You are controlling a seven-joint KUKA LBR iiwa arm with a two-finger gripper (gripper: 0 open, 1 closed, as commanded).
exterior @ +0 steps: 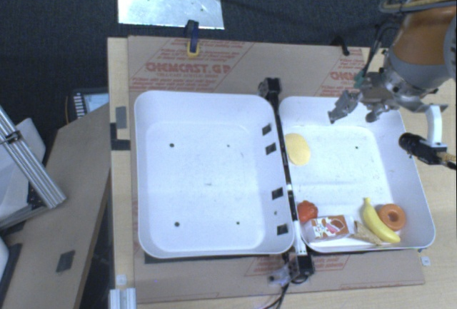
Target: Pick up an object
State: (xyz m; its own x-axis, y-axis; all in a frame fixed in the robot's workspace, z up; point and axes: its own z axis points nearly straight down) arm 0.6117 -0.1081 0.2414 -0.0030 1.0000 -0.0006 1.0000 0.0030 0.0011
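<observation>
The gripper (360, 109) hung over the far edge of the right bin (407, 165), its two fingers spread apart with nothing between them, raised above the bin floor. The things it could take lay well away from it. A pale yellow disc (298, 149) sat near the bin's left wall, about halfway along. The rest were crowded along the near edge: a small red piece (307, 211) at the near left corner, a flat carton (329, 228) just beside it, then a banana (375, 219) touching an orange ring (392, 215) toward the near right corner. The left bin (207, 179) held nothing to take. No object had yet been approached, so the whole pick was probably still ahead. The main risk seemed to lie in the near-edge cluster: coming down there, a finger could land on the banana and ring together, or push the carton against the wall without closing round it. The disc looked flat and low, so the fingers might slide over it and close on air. The wall near each item could also block one finger.
</observation>
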